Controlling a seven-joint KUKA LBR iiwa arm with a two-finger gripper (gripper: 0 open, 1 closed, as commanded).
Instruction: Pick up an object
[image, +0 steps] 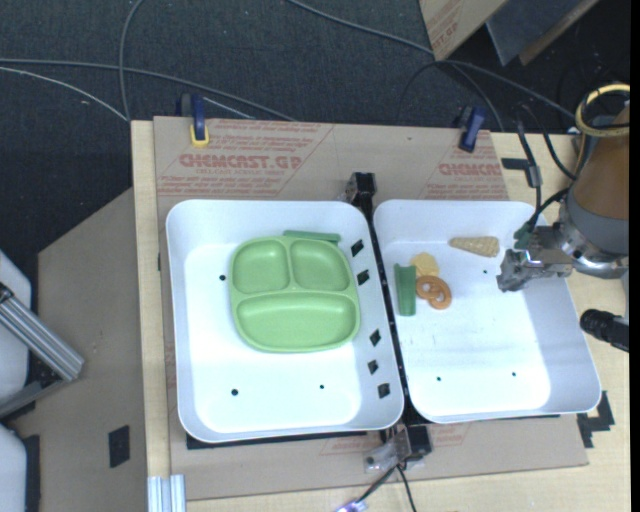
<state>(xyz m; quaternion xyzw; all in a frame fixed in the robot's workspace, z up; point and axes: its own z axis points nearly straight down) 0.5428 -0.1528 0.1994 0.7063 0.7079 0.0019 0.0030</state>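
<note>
While the green divided plate (295, 295) fills the left bin (200, 400), the tool (515, 270) sits by the right bin's (520, 400) right edge; can't tell its grip. Green block (405, 290), tan cone (474, 245), pretzel (435, 292) lie near that bin's back-left corner.

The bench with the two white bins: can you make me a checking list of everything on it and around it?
Surface: brown bench board with red print, bearing left bin and right bin side by side.
Job's things: in the right bin, a green block, a yellow piece, an orange ring and a tan cone-shaped piece.
Clutter: green divided plate in the left bin.
Hand: hand low over the right bin's right side; nothing seen between its fingers.
Cables: grey cables across the dark floor behind the bench.
Surroundings: blue clamps on the board's far edge; cardboard at the top.
</note>
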